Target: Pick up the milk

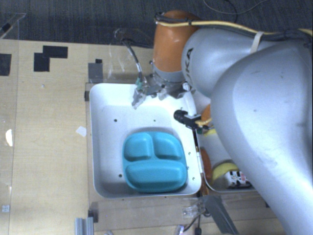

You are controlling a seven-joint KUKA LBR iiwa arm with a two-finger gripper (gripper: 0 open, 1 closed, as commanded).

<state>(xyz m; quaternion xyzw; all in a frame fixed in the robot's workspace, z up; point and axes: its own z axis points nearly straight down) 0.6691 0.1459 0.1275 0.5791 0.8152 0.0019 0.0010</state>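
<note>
My gripper (pixel 138 96) hangs over the far edge of the left white bin (pixel 100 146), with nothing visible in it. A white item with dark print (pixel 239 179), possibly the milk, peeks out from under the arm in the right bin (pixel 209 182). The grey arm hides most of that bin. The gripper is far from the white item, up and to its left.
A blue divided tray (pixel 154 161) lies in the near half of the left bin. In the right bin a yellow object (pixel 221 169) sits next to the white item, with brown-orange objects (pixel 204 161) by the dividing wall.
</note>
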